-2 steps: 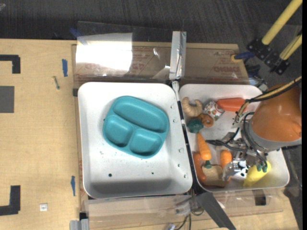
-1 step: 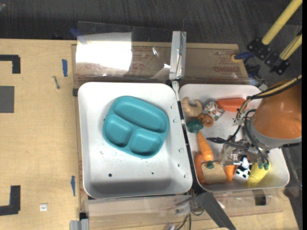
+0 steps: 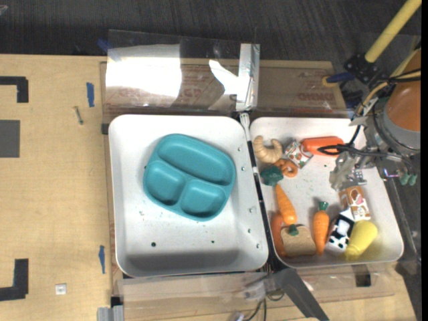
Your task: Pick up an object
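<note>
Camera view: hand [image 3: 346, 172], grip state unclear, over open floor in right bin [image 3: 394, 209].

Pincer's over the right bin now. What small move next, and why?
Probably lower it straight down. The pincer hovers above bare floor of the right bin, with nothing visibly held. The small printed packet lies just below it in the view and the orange-handled tool just above-left, so a slight shift toward the packet before descending looks most likely to catch something.
</note>
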Controlling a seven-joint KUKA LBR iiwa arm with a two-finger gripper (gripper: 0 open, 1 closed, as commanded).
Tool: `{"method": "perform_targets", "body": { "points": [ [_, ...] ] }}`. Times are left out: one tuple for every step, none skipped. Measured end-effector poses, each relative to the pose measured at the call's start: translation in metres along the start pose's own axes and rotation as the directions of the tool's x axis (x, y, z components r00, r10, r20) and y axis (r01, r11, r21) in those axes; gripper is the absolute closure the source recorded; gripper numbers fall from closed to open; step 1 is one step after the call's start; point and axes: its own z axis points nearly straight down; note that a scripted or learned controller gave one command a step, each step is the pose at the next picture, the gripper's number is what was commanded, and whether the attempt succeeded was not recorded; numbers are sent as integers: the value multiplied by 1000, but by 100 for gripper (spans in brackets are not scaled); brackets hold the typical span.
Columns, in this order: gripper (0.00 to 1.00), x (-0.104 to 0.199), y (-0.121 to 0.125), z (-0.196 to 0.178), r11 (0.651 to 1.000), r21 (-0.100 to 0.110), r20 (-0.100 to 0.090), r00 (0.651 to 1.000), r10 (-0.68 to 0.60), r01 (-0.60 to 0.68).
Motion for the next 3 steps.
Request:
{"method": "perform_targets", "body": {
  "points": [
    [0,2,1,3,1000,-3,-7,1000,0,0],
    [0,40,-3,98,993,1,6,993,-115,115],
    [0,42,1,105,997,7,21,997,-73,73]
  ]
}}
